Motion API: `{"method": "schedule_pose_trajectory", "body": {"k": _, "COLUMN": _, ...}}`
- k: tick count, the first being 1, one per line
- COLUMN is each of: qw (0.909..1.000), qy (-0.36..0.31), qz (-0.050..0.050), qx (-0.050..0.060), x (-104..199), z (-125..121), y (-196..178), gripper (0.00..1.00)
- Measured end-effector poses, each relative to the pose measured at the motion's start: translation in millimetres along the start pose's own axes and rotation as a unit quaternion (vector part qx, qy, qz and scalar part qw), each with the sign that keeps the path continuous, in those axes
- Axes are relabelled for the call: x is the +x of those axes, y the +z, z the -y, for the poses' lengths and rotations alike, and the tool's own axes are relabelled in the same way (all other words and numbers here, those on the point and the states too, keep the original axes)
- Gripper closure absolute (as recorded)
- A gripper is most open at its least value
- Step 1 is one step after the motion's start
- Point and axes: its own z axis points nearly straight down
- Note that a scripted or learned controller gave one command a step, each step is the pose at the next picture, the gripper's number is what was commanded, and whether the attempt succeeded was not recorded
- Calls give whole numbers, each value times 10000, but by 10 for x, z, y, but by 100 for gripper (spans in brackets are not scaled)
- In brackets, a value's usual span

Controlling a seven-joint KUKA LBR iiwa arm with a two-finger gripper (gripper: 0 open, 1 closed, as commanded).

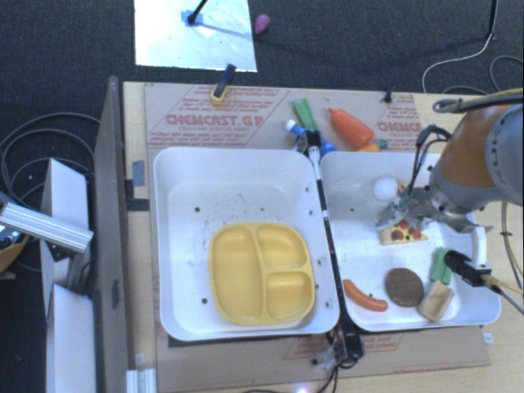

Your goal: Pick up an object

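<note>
My gripper (395, 216) hangs low over the middle of the right bin (360, 178), reaching in from the right. Directly below and in front of it lies a pizza slice toy (403, 235); I cannot see whether they touch. A white egg-like ball (385, 188) rests just behind the gripper. Toward the bin's front lie a brown round patty (404, 286), an orange sausage (365, 295), a beige bread piece (435, 302) and a small green piece (440, 265).
The left bin (188, 187) holds a yellow divided plate (262, 273). Behind the bins on the cardboard lie an orange carrot (352, 128), a green piece (304, 112) and a blue piece (297, 128). A yellow clip (220, 88) sits further back.
</note>
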Motion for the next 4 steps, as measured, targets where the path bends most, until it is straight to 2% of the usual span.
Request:
{"method": "schedule_pose_trajectory", "body": {"k": 1, "qw": 10000, "qy": -12, "qz": 2, "qx": -34, "x": 6, "z": -31, "y": -126, "gripper": 100}}
{"method": "schedule_pose_trajectory", "body": {"k": 2, "qw": 10000, "qy": 2, "qz": 9, "qx": -42, "x": -18, "z": 274, "y": -1070, "gripper": 100}}
{"method": "schedule_pose_trajectory", "body": {"k": 3, "qw": 10000, "qy": -3, "qz": 1, "qx": -12, "x": -9, "z": 278, "y": -1013, "gripper": 0}}
{"method": "schedule_pose_trajectory", "body": {"k": 4, "qw": 10000, "qy": -47, "qz": 8, "qx": -57, "x": 294, "z": -551, "y": -1369, "gripper": 0}}
